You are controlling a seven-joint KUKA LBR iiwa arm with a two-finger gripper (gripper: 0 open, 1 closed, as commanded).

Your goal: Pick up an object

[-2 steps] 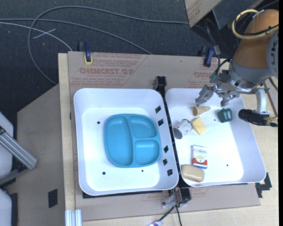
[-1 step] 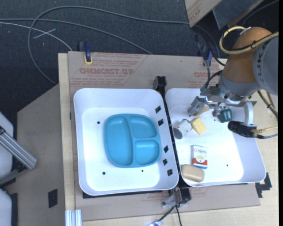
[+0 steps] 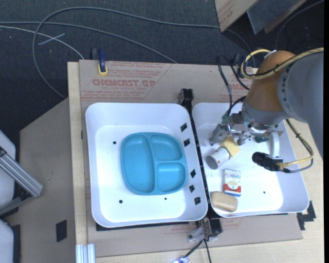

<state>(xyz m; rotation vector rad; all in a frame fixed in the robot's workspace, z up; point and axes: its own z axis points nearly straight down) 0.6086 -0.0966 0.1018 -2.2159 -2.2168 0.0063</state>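
One gripper (image 3: 232, 134) hangs low over the right bin (image 3: 288, 192), its jaws too blurred for me to tell. Just beneath lies a small yellow-and-white cylinder (image 3: 222, 152), tilted. Nearer me sit a little white carton (image 3: 232, 182) and a tan oval lump (image 3: 224, 202). Left bin (image 3: 103, 169) holds a blue divided plate (image 3: 153, 163).

Floor: dark carpet (image 3: 46, 67), up-left of claw | loose grey cables (image 3: 51, 36) | bench top: cardboard sheet (image 3: 128, 77) | cardboard box (image 3: 234, 13) above claw.
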